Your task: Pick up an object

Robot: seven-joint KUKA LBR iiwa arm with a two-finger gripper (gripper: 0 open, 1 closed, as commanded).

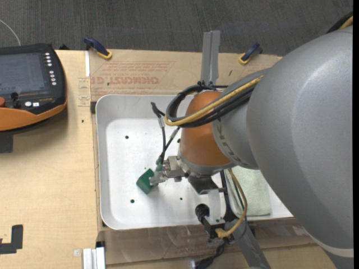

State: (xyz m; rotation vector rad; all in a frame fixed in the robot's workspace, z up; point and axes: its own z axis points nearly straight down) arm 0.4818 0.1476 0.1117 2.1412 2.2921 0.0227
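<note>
Arm low over the left white bin, wrist with orange band above bin centre, gripper pointing toward 8 o'clock of the bin floor. Green block lies on that floor, left of centre and toward the near wall, touching or just beside the gripper tip. Fingers: cannot tell whether wide, narrow or holding the block, since the wrist body and cable loop cover them from this angle. Risks, as judged: the block sits tilted against the tip, so a closing move could catch only a corner and squirt it sideways across the smooth floor; if the fingers land beside it and not around it, the lift comes up with nothing. Black and yellow cables hang close to the wrist (slack loops, near the bin's far wall) and could snag on a fast retreat. A pale green cloth lies at 3 o'clock of the wrist, in the neighbouring bin, well apart from the block, no likely interference. Surface: bin floor white, slick-looking, a few small dark dots. Tabletop is pale wood with a cardboard sheet under the bins at 12 o'clock, clamps at its corners. Teach pendant at 10 o'clock. Dark carpet beyond.
</note>
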